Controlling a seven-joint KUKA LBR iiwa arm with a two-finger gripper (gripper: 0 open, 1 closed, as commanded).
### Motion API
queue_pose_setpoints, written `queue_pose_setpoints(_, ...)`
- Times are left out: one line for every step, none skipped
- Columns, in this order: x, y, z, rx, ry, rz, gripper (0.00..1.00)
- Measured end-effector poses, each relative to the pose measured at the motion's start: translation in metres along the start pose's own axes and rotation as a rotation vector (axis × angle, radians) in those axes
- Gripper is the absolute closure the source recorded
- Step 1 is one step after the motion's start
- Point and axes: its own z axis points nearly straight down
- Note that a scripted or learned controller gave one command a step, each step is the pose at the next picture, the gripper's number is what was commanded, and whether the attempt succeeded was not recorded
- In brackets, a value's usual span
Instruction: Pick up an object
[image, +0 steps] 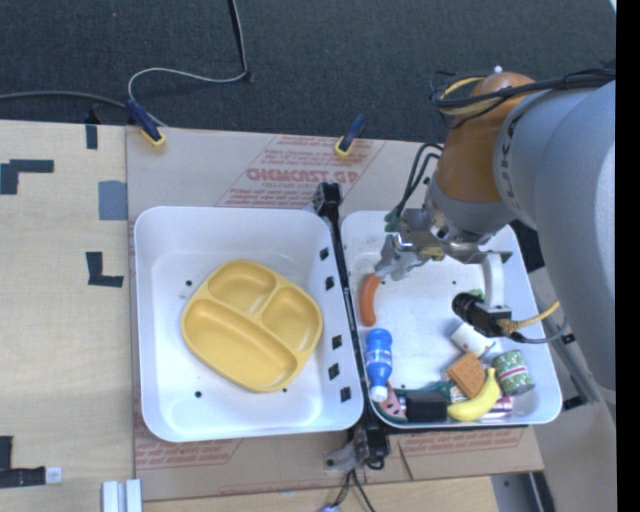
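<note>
The end effector (400, 255) is seen low over the right bin (425, 300), with the orange sausage (368, 299) lying just beside and below it in the view, toward the bin's left wall. The sausage's long axis runs roughly up and down the picture, nearly parallel to the divider between the bins, so a small shift down-left would likely be needed to straddle it across its narrow width. Nothing is seen between the fingers, and whether they are spread or closed cannot be told from this angle. Farther from the end effector, along the near edge, a blue bottle (378, 358), a cracker (466, 374) and a banana (478, 399) are clustered. A yellow divided plate (253, 323) rests in the left bin (165, 330), well apart.
</note>
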Motion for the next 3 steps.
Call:
queue_pose_setpoints(0.000, 0.000, 0.000, 0.001, 0.000, -0.001, 0.00)
queue_pose_setpoints(-0.075, -0.046, 0.115, 0.003, 0.001, 0.001, 0.00)
queue_pose_setpoints(-0.073, 0.018, 0.123, -0.003, 0.000, -0.001, 0.00)
